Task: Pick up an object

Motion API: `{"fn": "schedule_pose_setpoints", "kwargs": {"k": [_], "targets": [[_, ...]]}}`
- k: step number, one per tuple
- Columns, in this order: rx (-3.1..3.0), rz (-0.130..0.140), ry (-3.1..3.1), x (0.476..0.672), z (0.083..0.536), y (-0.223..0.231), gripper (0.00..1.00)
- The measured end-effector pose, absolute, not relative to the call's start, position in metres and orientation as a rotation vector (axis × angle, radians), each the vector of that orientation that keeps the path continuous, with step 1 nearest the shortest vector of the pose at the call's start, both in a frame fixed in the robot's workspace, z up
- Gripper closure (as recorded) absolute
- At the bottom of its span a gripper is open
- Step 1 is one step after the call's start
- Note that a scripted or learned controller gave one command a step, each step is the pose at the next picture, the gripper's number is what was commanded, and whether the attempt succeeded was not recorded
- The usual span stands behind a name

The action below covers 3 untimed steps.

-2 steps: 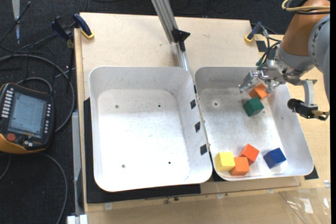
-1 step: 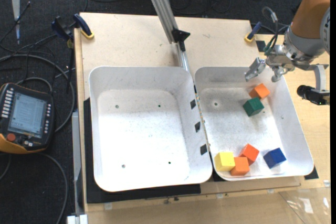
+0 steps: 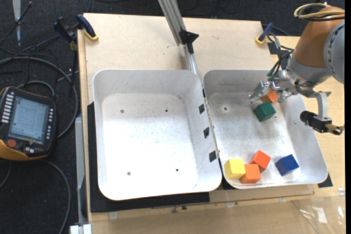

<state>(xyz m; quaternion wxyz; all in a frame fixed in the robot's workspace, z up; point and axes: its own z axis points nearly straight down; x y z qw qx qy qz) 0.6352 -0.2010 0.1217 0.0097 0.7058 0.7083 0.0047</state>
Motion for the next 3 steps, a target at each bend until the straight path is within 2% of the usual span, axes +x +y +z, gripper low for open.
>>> {"fn": "schedule_pose_setpoints", "kwargs": {"k": [1,2,3], "targets": [[2.217,0.001,2.217,0.598,0.098,-0.179,0.0],[2.22,0.001,2.218,0.598,0.106,-0.178,1.0],[2.209,0.01,2.226,0.603,0.198,-0.119,1.0]]}}
